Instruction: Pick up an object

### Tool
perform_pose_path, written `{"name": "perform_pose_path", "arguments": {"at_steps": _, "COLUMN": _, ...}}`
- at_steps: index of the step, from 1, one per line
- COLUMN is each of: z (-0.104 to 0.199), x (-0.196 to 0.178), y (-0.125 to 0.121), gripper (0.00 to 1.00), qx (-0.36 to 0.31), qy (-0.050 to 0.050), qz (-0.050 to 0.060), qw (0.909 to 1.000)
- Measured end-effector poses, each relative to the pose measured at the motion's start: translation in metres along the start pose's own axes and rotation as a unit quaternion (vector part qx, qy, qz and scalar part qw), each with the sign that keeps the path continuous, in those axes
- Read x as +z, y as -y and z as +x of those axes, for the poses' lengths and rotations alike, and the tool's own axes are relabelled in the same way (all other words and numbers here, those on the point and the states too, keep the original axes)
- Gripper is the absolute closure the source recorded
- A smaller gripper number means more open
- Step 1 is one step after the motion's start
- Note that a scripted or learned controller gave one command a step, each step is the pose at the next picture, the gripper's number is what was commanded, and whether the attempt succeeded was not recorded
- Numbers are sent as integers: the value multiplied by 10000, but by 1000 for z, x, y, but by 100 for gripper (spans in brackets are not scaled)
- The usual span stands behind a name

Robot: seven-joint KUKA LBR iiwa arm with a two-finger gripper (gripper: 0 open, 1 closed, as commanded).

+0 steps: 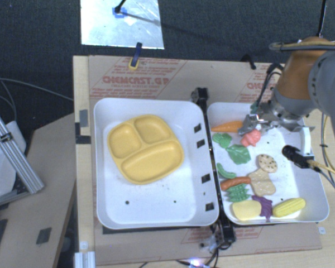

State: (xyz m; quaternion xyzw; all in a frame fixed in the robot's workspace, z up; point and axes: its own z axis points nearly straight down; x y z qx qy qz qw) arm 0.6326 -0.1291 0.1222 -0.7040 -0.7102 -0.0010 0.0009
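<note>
Camera view. The table (173, 74) carries two white bins side by side. The left bin (117, 205) holds a yellow divided plate (145, 148), lying flat and apart from the walls.

The right bin (315, 197) holds a scatter of toy food. A carrot (227, 127) lies at its upper left, with green leaves (234, 149) below it. A cookie (266, 162) sits mid-bin, and a corn cob (288, 207) lies along the lower wall.

The arm (318, 77) reaches in from the right. The claw (253, 124) is low over the upper part of this bin, directly at a pink toy (251, 138) just beside the carrot. That placement suggests the pink toy is the intended pick.

Whether the claw is apart, together or clamped cannot be told; a hold is not confirmed.
</note>
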Motion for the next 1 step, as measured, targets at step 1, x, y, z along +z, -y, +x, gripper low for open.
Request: {"name": "perform_pose_path", "arguments": {"at_steps": 1, "z": 93, "x": -66, "y": 45, "gripper": 100, "qx": -18, "qy": -8, "qz": -19, "qw": 10000}}
